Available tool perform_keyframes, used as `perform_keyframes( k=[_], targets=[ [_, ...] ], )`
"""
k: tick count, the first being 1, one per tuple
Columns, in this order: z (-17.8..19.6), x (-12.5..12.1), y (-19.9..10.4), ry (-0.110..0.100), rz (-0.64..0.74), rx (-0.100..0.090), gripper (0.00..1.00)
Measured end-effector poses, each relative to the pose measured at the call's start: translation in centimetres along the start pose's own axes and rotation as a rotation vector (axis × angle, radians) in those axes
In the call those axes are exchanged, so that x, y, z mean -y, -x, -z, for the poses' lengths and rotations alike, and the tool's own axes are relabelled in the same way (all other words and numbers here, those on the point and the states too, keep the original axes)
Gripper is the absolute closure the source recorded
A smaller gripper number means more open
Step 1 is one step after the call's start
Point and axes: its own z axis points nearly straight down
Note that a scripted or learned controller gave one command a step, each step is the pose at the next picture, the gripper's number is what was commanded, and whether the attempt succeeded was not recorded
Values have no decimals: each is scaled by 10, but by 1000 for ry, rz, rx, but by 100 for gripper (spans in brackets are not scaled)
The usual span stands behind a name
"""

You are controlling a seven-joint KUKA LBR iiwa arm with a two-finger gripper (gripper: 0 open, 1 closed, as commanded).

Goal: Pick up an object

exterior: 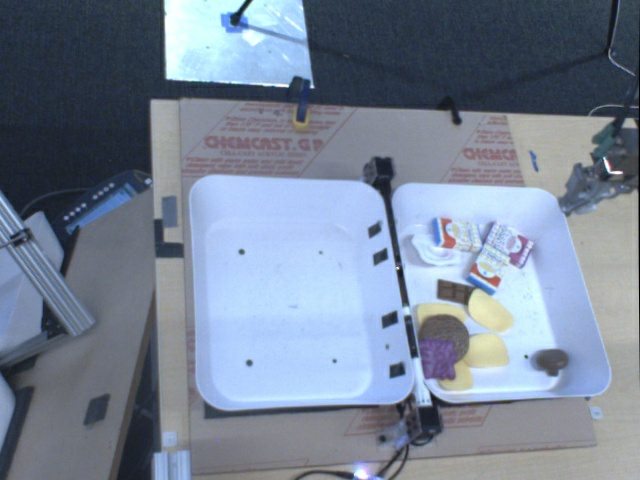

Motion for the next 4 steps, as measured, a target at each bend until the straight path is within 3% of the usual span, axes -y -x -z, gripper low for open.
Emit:
perform_keyframes(
  k=[1,2,3,4],
  targets=[
    [128,17,-25,1,3,-1,100],
    [102,28,-64,-17,4,-3,100],
    [80,27,-104,-16,4,-3,100],
    [82,27,-136,-16,3,-3,100]
  ],
)
